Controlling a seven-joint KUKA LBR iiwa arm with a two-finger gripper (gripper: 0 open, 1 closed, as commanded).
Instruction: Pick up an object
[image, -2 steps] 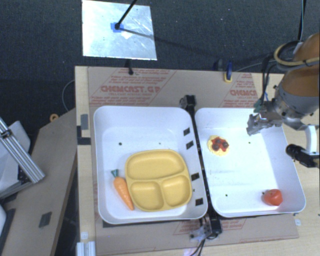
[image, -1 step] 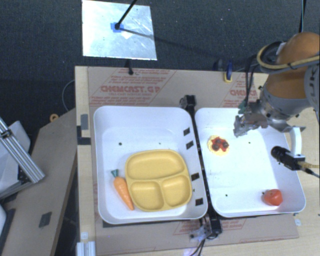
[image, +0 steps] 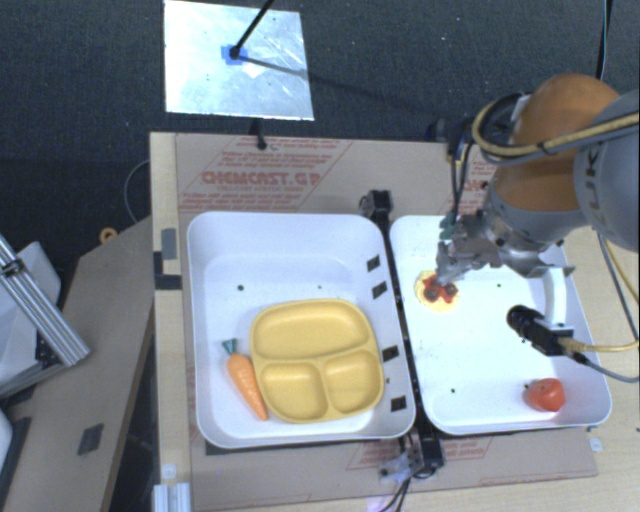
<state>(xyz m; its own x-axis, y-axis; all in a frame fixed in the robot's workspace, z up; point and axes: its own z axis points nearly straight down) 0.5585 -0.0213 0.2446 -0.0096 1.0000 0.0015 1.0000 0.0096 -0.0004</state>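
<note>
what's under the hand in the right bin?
Under the hand, a small yellow and red object lies on the floor of the right bin. The hand covers its upper edge, so its full shape and any contact between them can't be made out.

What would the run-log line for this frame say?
gripper: over small red-yellow object, right bin | grasp: unconfirmed | tomato: untouched | carrot, yellow tray: left bin

Grey arm (image: 600, 180) with a bulbous orange band (image: 560, 115), looped with yellow-black cables (image: 500, 125).
</note>
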